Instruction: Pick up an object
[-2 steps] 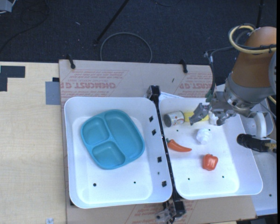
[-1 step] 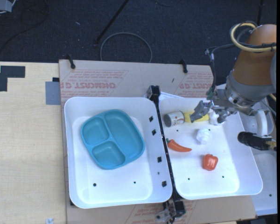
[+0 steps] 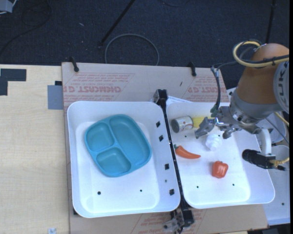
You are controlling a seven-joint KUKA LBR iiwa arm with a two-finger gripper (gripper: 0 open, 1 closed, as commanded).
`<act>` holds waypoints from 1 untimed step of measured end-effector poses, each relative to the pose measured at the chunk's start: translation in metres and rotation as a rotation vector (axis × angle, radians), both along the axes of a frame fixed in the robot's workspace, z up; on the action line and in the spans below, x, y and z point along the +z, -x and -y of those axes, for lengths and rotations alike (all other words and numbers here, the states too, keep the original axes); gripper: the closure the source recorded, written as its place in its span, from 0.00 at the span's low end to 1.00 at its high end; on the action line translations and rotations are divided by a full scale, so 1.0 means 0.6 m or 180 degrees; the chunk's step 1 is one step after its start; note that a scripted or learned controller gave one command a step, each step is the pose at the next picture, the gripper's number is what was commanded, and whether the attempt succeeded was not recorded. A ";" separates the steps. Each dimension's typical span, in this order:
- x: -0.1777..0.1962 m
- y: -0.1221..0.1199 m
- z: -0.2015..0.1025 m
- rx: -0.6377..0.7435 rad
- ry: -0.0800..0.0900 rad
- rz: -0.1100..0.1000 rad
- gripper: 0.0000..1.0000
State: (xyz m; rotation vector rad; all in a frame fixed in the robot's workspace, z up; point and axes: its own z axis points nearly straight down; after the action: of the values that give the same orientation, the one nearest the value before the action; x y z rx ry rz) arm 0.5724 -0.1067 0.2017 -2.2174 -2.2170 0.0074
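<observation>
the arm (image 3: 261,82) reaches in from the right over the right bin (image 3: 234,191), its end effector (image 3: 216,129) hanging above the bin's upper middle. its two grey fingers (image 3: 204,128) are spread apart, and a small white object (image 3: 213,141) sits just below and between them, close to the tips; whether the fingers touch it cannot be told, and nothing is clearly gripped. a small grey can (image 3: 181,124) lies on its side to the left of the end effector, near the divider, with a yellow item (image 3: 199,121) just beside it, partly hidden. lower left of the end effector lies an orange pepper-shaped piece (image 3: 187,153), and a red piece (image 3: 219,169) sits below it, well apart from the fingers. the left bin (image 3: 88,199) holds a blue divided plate (image 3: 117,144). both bins rest on the counter (image 3: 24,155).
</observation>
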 end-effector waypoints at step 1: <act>-0.102 -0.007 -0.012 0.0002 -0.0003 -0.0002 0.00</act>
State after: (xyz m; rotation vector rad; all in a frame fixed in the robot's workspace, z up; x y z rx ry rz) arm 0.5766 -0.0995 0.1406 -2.2158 -2.2171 0.0072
